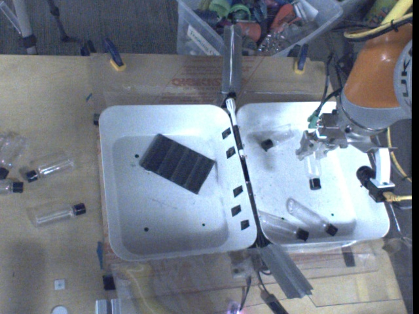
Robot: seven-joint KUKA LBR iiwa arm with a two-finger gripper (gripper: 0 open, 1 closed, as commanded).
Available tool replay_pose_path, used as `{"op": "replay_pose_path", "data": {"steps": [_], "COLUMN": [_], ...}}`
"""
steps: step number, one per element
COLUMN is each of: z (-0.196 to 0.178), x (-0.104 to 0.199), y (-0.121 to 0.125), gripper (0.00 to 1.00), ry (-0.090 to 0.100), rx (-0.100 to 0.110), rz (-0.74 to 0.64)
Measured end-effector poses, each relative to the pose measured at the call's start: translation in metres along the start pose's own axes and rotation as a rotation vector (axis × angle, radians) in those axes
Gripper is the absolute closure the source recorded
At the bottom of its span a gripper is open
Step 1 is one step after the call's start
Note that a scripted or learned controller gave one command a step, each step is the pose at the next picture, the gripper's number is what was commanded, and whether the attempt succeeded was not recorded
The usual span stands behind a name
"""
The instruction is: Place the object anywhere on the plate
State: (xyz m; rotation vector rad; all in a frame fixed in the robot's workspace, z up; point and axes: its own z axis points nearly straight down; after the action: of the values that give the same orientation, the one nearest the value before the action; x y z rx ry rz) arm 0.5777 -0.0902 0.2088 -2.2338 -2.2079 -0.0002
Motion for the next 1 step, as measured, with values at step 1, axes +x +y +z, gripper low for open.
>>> {"op": "replay_pose_path", "data": {"steps": [1], "z": [-0.0081], "x": [0.0676], "y": [0.0401], "gripper": [1.0], "ry": [-0.002], "rx": [0.0], "rz": [0.476]}}
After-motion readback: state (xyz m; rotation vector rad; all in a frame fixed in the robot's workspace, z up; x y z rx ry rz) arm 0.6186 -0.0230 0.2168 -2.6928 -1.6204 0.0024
